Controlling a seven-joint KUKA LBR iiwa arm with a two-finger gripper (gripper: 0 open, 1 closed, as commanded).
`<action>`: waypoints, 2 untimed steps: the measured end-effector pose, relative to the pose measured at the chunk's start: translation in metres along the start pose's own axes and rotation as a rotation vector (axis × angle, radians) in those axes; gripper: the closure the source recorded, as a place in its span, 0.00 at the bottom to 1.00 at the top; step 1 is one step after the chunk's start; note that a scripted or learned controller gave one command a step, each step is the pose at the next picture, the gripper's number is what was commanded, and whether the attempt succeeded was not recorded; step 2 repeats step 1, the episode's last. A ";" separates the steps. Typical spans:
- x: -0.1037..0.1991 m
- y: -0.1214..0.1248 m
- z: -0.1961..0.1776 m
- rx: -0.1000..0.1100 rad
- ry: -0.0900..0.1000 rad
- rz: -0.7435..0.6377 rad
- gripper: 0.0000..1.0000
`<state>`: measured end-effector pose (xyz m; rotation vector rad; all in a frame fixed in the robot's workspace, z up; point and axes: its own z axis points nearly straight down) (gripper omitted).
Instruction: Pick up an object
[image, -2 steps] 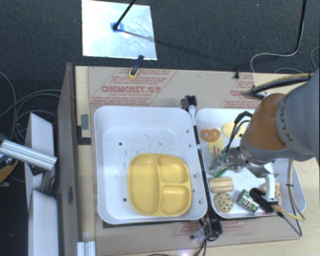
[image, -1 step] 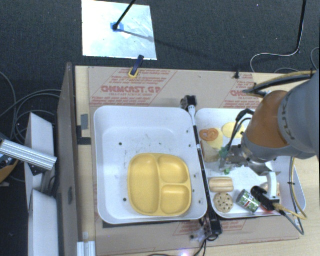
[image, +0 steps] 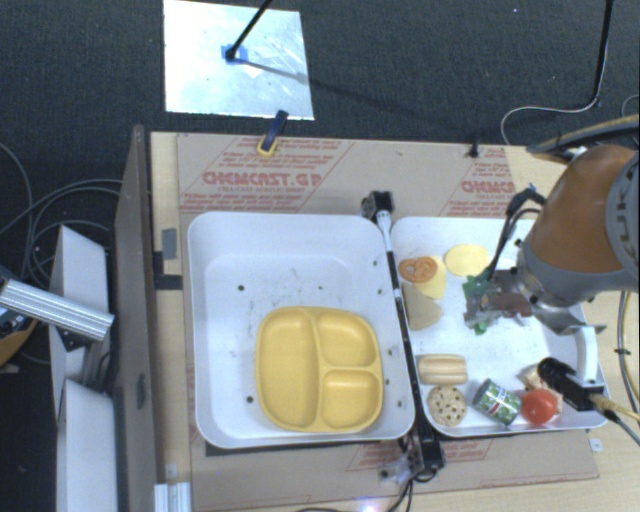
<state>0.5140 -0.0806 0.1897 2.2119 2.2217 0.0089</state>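
Bins sit side by side on the bench. Near the left bin's (image: 215, 260) front edge lies a yellow divided plate (image: 320, 368). In the right bin (image: 590, 420), a pretzel (image: 418, 268) and a yellow disc (image: 466, 260) lie toward the back edge; a hot-dog bun (image: 442, 369), a cookie (image: 447, 405), a green can (image: 496, 401) and a tomato (image: 540, 406) line the front edge. The gripper (image: 487, 305) hangs over the bin's middle — something green shows at its tip, though whether it is held cannot be told.
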 end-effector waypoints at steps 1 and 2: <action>0.068 -0.003 -0.071 -0.001 0.003 -0.007 1.00; 0.068 -0.003 -0.071 -0.001 0.003 -0.007 1.00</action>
